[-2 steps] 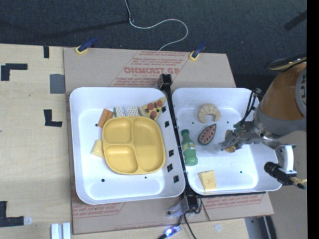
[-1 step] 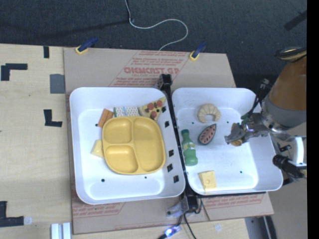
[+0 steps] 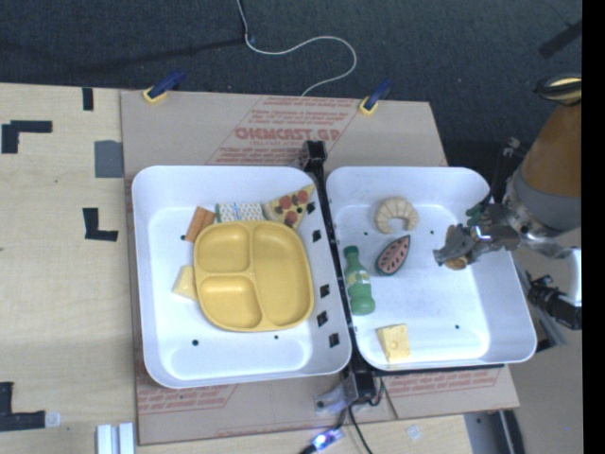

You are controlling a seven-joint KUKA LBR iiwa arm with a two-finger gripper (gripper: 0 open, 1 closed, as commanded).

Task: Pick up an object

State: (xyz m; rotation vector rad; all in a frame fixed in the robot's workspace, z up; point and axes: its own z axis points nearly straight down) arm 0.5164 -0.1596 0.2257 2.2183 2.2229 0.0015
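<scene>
Reaching in from the right, my gripper (image 3: 457,252) hung over the right-hand edge of the right bin (image 3: 510,343). A small orange-brown item showed at the fingertips; whether it was held between them could not be determined, and the finger spacing could not be read from this angle.

Contents of the right bin, all candidate objects for pickup:
- A croissant (image 3: 396,214), pale tan, curved and ridged, near the back wall.
- A slice-shaped piece (image 3: 393,254), dark red with a mottled face, oval, just in front of the croissant and near my gripper.
- A green bottle (image 3: 357,279), smooth and glossy, lying against the divider side.
- A yellow cheese wedge (image 3: 394,340), blocky with small holes, near the front wall.

Contents of the left bin (image 3: 151,282):
- A yellow divided plate (image 3: 253,275), smooth plastic with rounded corners and three compartments, in the middle.
- A pizza slice (image 3: 293,204), an orange strip (image 3: 199,223) and a pale yellow piece (image 3: 183,282), each partly tucked under or beside the plate's rim.

Both bins were shallow, white, glossy and round-cornered, touching side by side. They sat on a sheet of brown cardboard (image 3: 284,130) printed with red lettering and held by two yellow-and-blue clamps (image 3: 163,87) at its rear edge. The cardboard lay on a light wooden bench (image 3: 57,282) marked with black tape shapes. Behind the bench was dark carpet (image 3: 113,17), crossed by a thin white cable (image 3: 301,49).
</scene>
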